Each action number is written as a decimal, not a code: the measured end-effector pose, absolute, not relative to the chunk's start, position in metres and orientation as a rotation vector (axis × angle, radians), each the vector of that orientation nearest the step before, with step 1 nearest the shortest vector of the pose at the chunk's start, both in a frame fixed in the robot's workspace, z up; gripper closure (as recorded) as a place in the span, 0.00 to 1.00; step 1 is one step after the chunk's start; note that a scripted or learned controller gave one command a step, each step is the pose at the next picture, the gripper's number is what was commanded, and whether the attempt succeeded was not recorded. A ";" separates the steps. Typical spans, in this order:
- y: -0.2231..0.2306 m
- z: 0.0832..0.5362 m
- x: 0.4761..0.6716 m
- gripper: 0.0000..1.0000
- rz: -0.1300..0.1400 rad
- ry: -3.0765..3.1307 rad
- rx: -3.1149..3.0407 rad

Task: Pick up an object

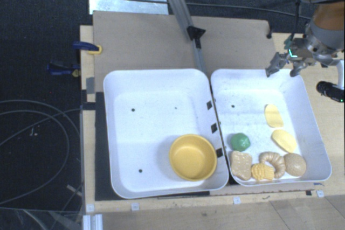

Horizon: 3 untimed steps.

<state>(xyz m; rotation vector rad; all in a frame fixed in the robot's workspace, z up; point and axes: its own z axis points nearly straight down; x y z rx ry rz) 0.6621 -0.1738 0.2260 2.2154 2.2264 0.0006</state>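
- Gripper [284, 66]: we log it at two o'clock in the view, above the far right corner of the right bin [253, 86]; its two fingers [274, 65] are spread apart with nothing between them.
- Arm [326, 19]: we note the grey body and orange band entering from three o'clock, over the bench's right margin.
- Right bin, contents: we count seven items, all crowded toward five o'clock. Two pale yellow flat pieces, one [273, 115] above the other [284, 140], lie near the right wall. A green round piece [240, 141] sits near the left wall. Along the near wall: a tan waffle-like piece [241, 165], a yellow corn piece [262, 172], a tan ring-shaped pastry [272, 161] and a tan round piece [295, 164], each touching or just beside the next.
- Right bin, open room: we find the far half bare, from the gripper's corner across to the divider.
- Left bin [145, 99]: we log one yellow bowl [193, 157], upright, at the bin's five o'clock, close to the near wall; the remaining floor is bare white with small dark dots.
- Bin edges: the two bins touch along a shared middle rim.
- Bench [151, 40]: brown board, bare strip at twelve o'clock; a grey pole [178, 2] slants over it.
- Left margin: blue and yellow clamps [86, 48] at nine to ten o'clock.
- Floor [38, 19]: dark carpet with black cables [32, 132].
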 end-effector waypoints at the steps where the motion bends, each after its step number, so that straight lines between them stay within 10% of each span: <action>1: -0.174 0.227 0.663 0.00 0.002 2.226 2.214; 3: -0.174 0.130 0.659 0.00 -0.003 2.224 2.220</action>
